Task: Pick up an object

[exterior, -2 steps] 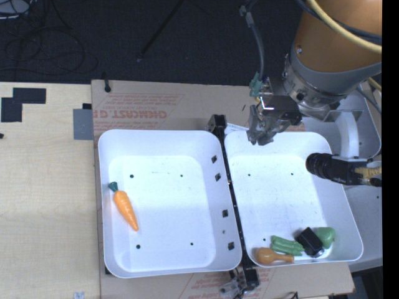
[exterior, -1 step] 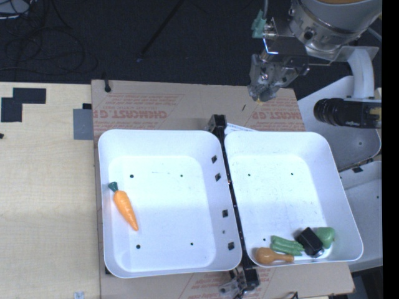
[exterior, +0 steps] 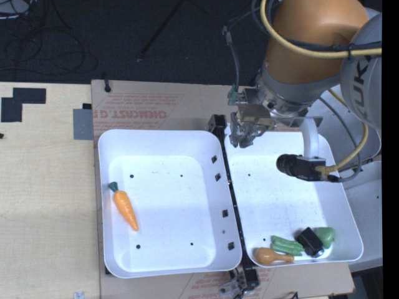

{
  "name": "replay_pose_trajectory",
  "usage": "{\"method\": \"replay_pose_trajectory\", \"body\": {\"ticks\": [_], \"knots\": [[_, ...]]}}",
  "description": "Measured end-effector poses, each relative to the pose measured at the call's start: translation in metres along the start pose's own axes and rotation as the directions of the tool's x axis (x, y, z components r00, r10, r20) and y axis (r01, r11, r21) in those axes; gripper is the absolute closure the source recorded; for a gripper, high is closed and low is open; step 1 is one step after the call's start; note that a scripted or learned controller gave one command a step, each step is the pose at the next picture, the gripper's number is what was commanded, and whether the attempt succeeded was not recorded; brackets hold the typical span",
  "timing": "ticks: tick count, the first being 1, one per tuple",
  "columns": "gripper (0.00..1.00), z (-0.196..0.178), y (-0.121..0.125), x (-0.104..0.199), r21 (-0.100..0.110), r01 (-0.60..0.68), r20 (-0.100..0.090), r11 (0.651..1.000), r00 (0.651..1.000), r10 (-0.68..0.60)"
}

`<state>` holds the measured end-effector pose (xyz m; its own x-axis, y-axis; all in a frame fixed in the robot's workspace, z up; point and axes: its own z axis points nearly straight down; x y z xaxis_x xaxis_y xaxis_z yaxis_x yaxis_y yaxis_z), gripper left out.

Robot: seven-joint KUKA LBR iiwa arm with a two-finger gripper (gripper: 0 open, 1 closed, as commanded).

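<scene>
2 white bins sit side by side. Left bin has just a toy carrot by its left wall. Right bin has a green pod, a black block, a green piece and an orange-tan gourd bunched at its lower right corner. The gripper hangs over the right bin's upper left corner; can't tell the jaw state. Cardboard lies underneath.

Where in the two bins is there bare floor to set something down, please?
Left bin: bare everywhere right of the carrot by its left wall. Right bin: bare middle, between the gripper at its top-left corner and the crowded bottom edge, where several small items cluster.
</scene>
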<state>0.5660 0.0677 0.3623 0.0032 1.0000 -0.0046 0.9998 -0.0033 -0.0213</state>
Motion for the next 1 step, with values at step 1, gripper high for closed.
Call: {"method": "replay_pose_trajectory", "body": {"ticks": [1], "knots": [[1.00,-0.1036,-0.0287,-0.0157,-0.029,0.000,-0.005,1.000,1.000,0.000]]}}
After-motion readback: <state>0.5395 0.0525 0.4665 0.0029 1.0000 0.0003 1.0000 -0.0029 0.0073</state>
